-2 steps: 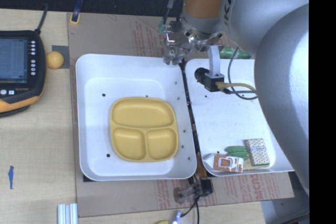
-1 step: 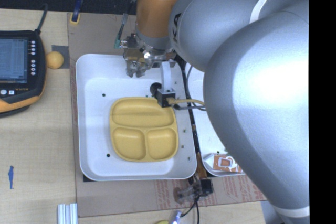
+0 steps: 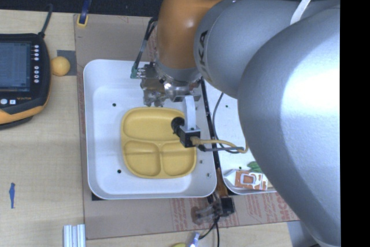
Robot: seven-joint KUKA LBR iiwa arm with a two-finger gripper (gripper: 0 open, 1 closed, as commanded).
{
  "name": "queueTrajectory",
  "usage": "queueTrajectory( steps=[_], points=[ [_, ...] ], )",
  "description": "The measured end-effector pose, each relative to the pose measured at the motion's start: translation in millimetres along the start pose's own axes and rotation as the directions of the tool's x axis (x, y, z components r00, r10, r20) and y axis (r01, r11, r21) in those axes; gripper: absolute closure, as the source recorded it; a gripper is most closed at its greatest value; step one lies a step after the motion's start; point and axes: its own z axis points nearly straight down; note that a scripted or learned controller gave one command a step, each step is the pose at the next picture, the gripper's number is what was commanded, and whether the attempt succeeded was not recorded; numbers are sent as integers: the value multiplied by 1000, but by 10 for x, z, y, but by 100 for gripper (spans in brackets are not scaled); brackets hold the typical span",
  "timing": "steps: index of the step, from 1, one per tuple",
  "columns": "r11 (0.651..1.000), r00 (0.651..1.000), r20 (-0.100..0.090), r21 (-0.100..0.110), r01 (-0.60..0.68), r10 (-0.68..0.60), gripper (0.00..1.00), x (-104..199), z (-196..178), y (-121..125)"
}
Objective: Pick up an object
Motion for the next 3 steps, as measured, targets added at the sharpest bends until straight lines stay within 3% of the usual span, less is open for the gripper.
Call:
queueTrajectory(
  steps=[1,2,3],
  points=[
    [1000,1000,0,1,3,-3,100,346,544,-628],
    [1000,1000,-2,-2,1,-1,100,304,-432,-178],
    [1000,1000,-1,-1,1,-1,0,304,-426,-181]
  ],
)
